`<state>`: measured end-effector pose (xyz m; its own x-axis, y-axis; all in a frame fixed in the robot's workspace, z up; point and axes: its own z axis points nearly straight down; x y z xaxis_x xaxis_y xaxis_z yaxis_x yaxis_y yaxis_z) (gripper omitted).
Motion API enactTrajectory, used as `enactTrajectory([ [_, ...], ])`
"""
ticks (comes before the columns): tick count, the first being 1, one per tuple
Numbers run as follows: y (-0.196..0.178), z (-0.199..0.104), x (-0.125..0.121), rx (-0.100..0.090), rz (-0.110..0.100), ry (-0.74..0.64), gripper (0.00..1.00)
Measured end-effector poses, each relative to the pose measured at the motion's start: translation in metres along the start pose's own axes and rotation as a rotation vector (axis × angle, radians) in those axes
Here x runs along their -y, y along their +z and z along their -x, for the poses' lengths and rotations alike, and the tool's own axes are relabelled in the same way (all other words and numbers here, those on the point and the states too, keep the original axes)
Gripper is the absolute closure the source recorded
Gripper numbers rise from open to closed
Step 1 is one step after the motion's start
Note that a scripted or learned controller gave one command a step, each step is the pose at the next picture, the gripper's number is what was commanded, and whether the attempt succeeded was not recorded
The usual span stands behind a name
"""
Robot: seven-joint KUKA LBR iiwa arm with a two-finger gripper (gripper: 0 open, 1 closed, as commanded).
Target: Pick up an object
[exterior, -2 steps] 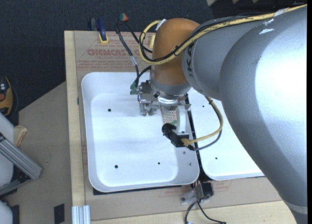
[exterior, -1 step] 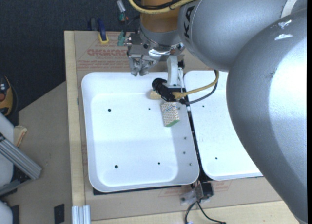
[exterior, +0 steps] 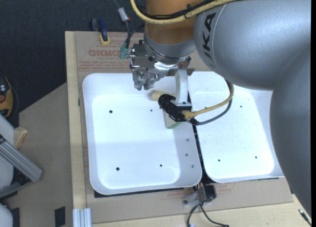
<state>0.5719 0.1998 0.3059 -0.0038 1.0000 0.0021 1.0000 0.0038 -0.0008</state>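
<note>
Your gripper (exterior: 144, 82) hangs over the far edge of the left bin (exterior: 123, 171), near its far right corner; you cannot tell how it is set. A small object (exterior: 171, 121), pale with a green edge, lies against that bin's right edge, partly hidden under the arm's black cable fitting (exterior: 173, 107)

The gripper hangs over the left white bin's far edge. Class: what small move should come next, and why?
Probably shift the gripper sideways toward the small green-and-white speckled object beside the left white bin's right wall, since nothing is visible between its fingers and the object lies apart, partly behind the black cable fitting.
</note>
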Motion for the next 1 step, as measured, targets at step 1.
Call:
enactTrajectory([
  [1,-0.0401,0.0037,0.0618,0.0,-0.002,0.001,1.0],
])
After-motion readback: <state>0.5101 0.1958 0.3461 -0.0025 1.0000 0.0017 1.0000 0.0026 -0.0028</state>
